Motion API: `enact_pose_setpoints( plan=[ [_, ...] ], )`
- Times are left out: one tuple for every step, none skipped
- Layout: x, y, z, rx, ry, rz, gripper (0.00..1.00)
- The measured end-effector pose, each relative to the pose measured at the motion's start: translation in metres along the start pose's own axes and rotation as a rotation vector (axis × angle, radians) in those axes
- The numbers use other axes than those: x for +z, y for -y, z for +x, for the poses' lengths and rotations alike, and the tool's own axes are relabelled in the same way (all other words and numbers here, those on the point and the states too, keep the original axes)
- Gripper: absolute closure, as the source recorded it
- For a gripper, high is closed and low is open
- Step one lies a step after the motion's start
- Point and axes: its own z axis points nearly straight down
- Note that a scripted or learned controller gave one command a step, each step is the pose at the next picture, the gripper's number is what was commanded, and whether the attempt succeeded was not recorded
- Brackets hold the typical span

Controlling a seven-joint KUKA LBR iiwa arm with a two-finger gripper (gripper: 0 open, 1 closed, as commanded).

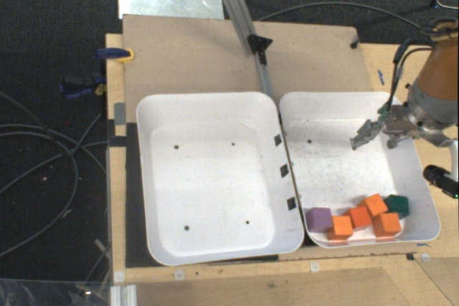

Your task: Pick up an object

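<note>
Bins: 2 | right bin (337, 118): 4 orange blocks (375, 205), 1 purple block (319, 218), 1 green block (397, 205) | claw (373, 136): apart, clamping nothing

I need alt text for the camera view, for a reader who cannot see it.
The gripper hangs over the right bin, holding nothing, away from the blocks. A purple block, four orange blocks and a green block cluster at the near edge; the left bin lies beside it.

place: robotics lab | cues: clamped plywood bench (215, 54), loose floor cables (43, 154), white bins (215, 175)
</note>
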Motion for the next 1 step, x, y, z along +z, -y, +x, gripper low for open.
enact_pose_setpoints(
  plan=[
    [0.0161,0.0141,-0.0217,0.003,0.001,0.003,0.0]
  ],
)
